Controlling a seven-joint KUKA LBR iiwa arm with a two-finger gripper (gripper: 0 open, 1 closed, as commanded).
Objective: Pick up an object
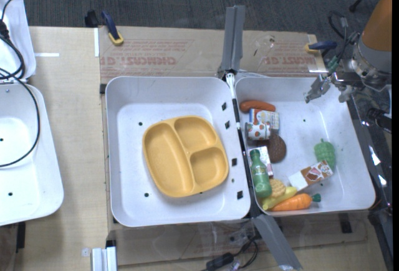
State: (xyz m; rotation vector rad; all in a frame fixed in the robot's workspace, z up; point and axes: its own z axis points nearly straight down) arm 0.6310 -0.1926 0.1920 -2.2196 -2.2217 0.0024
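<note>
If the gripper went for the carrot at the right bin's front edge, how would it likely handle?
The carrot looks like smooth moulded plastic, so probably light, stiff and somewhat slippery. Its tapered, rounded body would likely roll or pivot if nudged. It lies against the banana, which might shift with it.

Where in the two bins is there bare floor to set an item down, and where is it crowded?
Left bin: bare floor rings the yellow divided plate. Right bin: bare patch between the green bottle and the green leafy toy, and along the back wall. Crowded by the divider and front.
</note>
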